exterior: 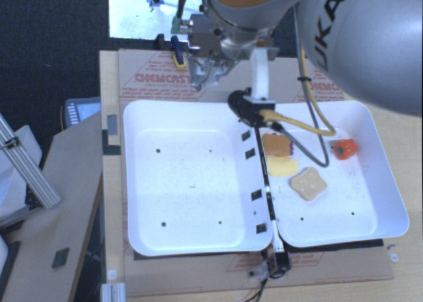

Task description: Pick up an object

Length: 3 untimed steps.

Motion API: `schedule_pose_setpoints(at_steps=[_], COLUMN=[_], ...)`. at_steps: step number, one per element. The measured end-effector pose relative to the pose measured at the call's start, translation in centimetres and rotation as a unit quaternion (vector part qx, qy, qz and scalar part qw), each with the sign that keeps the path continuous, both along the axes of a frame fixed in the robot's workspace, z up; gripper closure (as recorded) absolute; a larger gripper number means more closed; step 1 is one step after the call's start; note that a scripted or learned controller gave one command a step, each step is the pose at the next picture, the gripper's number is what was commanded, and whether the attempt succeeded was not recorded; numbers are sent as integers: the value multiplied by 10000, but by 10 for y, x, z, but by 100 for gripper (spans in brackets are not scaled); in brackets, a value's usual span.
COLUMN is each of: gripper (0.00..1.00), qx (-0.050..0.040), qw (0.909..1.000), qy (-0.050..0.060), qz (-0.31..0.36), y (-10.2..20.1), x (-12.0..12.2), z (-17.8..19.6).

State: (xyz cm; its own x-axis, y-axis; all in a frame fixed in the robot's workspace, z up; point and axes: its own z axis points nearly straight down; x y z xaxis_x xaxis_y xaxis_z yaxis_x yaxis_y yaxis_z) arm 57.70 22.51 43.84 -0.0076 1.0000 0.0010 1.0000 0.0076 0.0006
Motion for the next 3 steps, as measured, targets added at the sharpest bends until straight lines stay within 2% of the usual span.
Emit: schedule_pose_setpoints(at_steps=[1, 2, 3], gripper=[100, 100, 100], qx=[24, -35, -19], qw=[10000, 10000, 10000], qy=[-59, 76, -15], qz=[-4, -48, -89], y=[10, -33, -141], x=[-2, -5, -25], z=[103, -141, -101])
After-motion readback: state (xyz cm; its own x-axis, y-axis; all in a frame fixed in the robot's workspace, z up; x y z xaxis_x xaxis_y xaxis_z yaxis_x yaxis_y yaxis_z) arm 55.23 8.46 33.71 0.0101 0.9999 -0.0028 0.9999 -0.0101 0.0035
